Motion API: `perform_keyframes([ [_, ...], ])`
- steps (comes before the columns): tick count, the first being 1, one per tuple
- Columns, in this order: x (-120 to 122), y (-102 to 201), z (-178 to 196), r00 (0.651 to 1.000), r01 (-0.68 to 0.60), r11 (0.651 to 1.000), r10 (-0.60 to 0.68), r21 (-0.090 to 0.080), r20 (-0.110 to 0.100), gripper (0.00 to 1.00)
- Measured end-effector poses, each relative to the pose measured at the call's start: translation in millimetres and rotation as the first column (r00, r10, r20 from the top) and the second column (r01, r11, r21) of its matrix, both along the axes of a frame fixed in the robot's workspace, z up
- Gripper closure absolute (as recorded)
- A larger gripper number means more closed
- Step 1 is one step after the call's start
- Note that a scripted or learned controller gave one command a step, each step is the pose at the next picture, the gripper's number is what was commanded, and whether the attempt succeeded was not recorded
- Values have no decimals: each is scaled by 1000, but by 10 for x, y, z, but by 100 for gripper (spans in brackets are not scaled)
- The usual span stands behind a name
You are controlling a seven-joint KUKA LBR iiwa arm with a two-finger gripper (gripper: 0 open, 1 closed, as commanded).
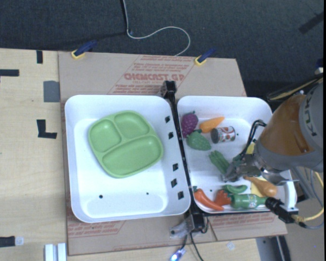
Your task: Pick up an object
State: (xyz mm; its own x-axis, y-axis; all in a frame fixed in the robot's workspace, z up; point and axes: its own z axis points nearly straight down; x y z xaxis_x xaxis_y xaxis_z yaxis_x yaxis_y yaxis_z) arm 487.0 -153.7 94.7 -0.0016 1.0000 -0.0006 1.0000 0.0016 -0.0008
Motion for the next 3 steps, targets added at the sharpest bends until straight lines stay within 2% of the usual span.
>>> perform_keyframes([
  [1,273,915,1725,1000,-9,1000,9,1,13,100],
  [2,619,1508,2305,1000,-8,1000,8,1,8,100],
  [3,-26,1756,2717,1000,-3,1000,3,2,-1,100],
])
